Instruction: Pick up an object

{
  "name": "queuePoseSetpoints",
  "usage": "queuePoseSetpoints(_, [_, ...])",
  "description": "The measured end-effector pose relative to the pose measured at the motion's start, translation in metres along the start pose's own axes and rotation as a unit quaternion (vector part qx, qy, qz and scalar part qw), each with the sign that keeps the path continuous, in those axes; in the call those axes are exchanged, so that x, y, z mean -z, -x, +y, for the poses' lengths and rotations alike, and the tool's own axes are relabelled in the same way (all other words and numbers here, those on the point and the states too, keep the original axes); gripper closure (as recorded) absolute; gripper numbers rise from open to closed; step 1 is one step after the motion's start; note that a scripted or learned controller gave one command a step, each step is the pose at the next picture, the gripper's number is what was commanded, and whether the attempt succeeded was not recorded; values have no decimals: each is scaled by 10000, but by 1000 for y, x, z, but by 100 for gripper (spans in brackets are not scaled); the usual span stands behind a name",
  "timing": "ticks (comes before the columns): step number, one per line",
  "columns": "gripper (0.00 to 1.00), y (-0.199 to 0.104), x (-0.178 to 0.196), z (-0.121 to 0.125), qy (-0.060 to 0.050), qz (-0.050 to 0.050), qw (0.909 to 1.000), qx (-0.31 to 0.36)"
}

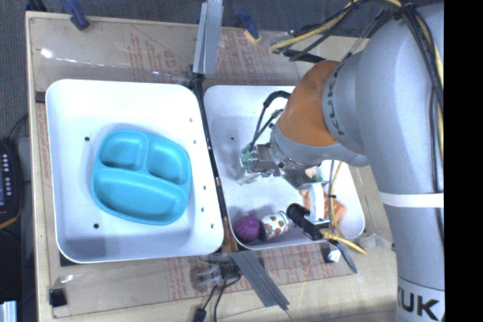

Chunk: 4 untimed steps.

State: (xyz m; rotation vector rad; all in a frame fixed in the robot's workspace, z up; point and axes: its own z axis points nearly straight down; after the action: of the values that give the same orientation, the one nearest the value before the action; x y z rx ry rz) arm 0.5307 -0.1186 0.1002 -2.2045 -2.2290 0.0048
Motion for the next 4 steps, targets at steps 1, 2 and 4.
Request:
queuePoseSetpoints(1, [100,76,-9,-28,11,-2,10000,-34])
queuePoseSetpoints(2, [0,76,-9,-28,12,-1,10000,-31])
queuePoseSetpoints(4, [0,9,-9,-9,13,-4,10000,-13])
